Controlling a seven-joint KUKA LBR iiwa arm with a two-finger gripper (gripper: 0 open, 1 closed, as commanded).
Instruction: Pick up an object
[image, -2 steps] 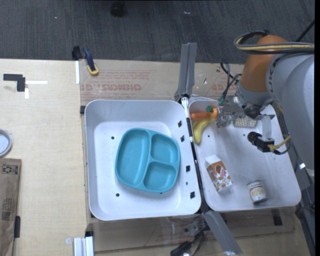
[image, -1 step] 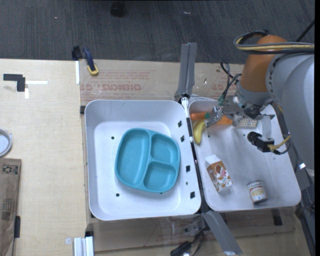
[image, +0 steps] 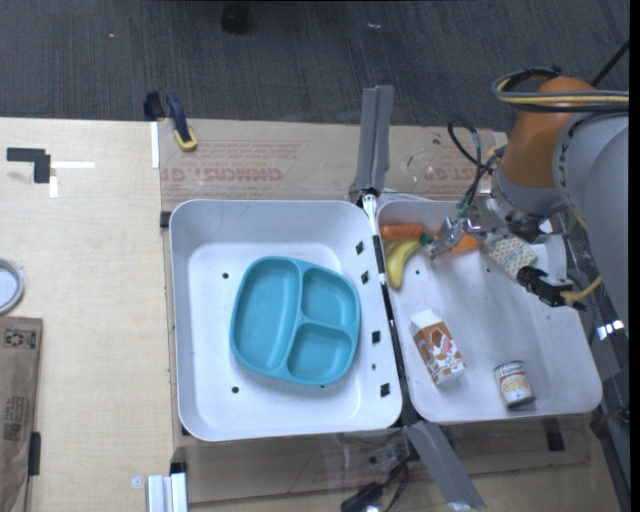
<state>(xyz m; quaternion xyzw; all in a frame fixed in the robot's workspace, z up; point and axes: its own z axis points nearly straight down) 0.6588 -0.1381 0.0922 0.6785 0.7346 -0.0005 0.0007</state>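
In the right bin (image: 490, 315) lie a yellow banana (image: 400, 263) and an orange carrot (image: 402, 231) at the far left corner. A small white and brown carton (image: 438, 347) lies nearer the front, and a small tin can (image: 514, 384) at the front right. My gripper (image: 447, 240) hangs low over the bin's far end, just right of the banana and carrot, above an orange piece (image: 462, 246). A speckled pale object (image: 510, 255) sits right beside the wrist.
The left bin (image: 185, 300) holds a blue divided plate (image: 296, 320). A grey post (image: 375, 140) rises where the bins meet at the back. The arm's grey body and cables (image: 580, 200) fill the right side over the right bin's far edge.
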